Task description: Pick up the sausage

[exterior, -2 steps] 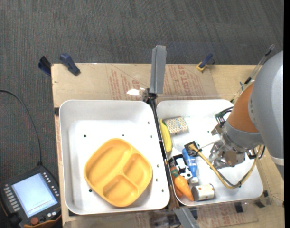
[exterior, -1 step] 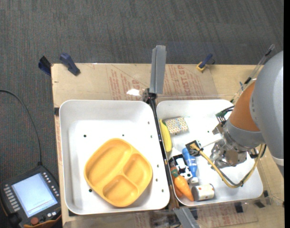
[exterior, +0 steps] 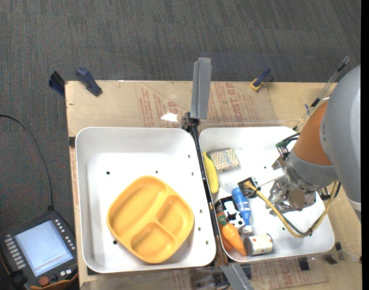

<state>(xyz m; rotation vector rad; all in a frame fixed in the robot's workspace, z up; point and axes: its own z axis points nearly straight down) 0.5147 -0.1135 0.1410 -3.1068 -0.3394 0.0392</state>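
Note:
My gripper (exterior: 291, 199) hangs low over the right part of the right bin (exterior: 266, 135), under the grey wrist and its orange band. The wrist and a looping yellow cable (exterior: 281, 215) hide what lies beneath the gripper. To its left lie a blue bottle (exterior: 241, 204), an orange carrot (exterior: 232, 237) and a short whitish cylinder with a brownish end (exterior: 258, 244). I cannot tell which item, if any, is the sausage.
A yellow banana (exterior: 212, 175) lies along the right bin's left wall, with a speckled sponge-like block (exterior: 224, 159) behind it. A yellow divided plate (exterior: 151, 218) sits in the left bin (exterior: 87, 156). A grey post (exterior: 201, 89) stands behind the bins.

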